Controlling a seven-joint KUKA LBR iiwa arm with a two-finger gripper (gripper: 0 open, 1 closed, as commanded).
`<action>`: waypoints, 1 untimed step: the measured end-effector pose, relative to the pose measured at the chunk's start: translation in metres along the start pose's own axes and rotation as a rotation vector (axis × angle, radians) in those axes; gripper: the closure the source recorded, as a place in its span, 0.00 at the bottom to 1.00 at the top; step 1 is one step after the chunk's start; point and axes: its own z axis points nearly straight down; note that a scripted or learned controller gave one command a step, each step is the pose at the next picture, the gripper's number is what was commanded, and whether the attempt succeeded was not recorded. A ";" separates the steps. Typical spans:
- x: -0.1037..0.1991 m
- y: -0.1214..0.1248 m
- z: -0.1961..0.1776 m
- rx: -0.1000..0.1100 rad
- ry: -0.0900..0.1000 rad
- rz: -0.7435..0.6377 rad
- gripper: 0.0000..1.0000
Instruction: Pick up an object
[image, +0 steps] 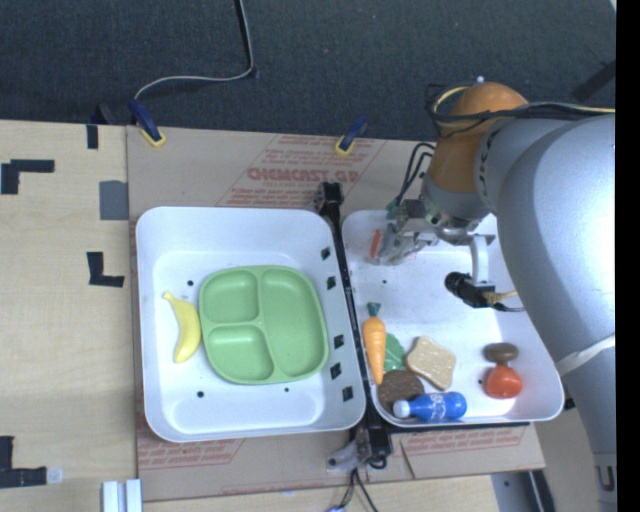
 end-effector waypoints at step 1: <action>0.000 0.000 0.000 0.000 0.000 0.000 0.00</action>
